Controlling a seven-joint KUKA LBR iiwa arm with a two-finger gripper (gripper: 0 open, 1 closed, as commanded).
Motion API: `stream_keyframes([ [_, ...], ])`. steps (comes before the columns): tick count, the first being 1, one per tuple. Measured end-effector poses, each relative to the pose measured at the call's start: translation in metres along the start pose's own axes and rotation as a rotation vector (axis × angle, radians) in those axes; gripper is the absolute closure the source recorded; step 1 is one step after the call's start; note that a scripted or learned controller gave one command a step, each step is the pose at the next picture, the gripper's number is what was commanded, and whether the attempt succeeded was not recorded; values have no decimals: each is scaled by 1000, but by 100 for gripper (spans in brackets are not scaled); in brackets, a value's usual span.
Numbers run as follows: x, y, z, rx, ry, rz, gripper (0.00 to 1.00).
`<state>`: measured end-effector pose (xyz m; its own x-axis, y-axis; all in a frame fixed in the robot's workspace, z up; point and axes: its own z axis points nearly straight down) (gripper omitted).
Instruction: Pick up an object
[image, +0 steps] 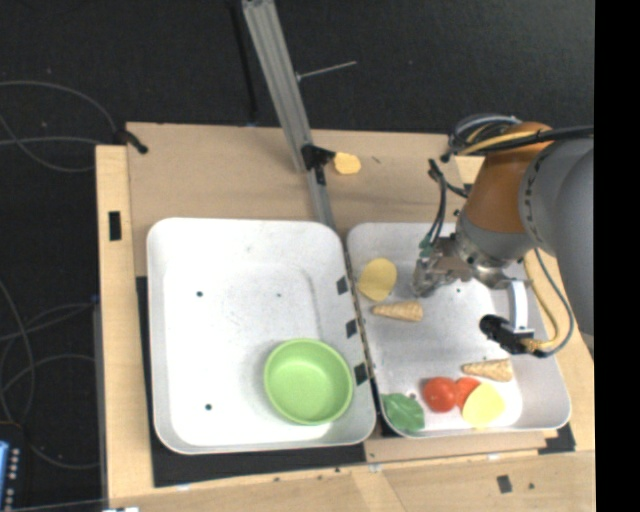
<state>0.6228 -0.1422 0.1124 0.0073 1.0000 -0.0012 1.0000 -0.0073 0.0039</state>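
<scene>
Yellow disc is lying at nine o'clock of the gripper; jaw state cannot be told; descending risks missing it.

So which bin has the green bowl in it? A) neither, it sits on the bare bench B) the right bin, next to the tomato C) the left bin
C: the green bowl sits in the left bin, near its front right corner.
</scene>
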Motion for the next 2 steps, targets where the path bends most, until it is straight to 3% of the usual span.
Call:
stream_keyframes([
  [2, -7, 7, -116, -4, 0, -10, 100],
])
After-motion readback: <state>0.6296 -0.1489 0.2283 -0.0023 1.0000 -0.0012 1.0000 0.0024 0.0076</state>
